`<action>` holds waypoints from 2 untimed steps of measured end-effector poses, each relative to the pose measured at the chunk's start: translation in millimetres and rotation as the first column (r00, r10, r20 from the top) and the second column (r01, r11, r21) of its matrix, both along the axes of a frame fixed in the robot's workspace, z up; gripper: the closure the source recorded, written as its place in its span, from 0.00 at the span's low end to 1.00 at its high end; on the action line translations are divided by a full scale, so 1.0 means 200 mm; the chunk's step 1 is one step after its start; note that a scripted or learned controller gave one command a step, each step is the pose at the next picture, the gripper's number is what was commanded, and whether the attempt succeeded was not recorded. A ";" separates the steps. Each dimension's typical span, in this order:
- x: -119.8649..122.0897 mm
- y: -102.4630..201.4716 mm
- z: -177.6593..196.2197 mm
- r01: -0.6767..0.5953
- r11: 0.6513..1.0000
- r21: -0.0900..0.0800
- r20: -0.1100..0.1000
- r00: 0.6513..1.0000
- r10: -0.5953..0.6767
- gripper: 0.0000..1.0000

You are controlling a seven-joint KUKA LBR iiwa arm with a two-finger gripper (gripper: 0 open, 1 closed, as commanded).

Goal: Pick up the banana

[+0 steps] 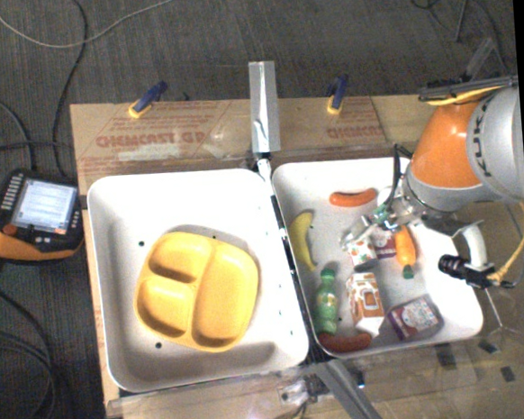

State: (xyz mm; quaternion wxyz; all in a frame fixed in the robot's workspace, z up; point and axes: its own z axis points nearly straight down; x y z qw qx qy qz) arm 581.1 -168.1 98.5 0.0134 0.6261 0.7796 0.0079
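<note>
Against left wall of right bin (469,319), banana (301,239) is seen lying lengthwise, untouched. Gripper (387,214) is positioned well right of it, among packets; finger spacing possibly narrow, cannot be determined. Yellow tray (199,290) is seated in left bin (108,207).

Arm (475,156) cut off at right edge — carrot (406,250) partly hidden.

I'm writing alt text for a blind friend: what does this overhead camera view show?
A yellow banana lies at the left edge of the right bin, among a hot dog, carrot, green bottle and small packets. The robot's gripper hangs over the bin's middle. The left bin holds a yellow divided plate.
</note>
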 end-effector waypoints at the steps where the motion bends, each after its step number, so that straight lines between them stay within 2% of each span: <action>1: 0.41 0.06 -0.01 -0.128 0.992 -0.007 -0.013 0.992 0.128 0.00; 2: 0.10 0.28 0.00 0.070 0.998 -0.002 0.006 0.997 -0.070 0.00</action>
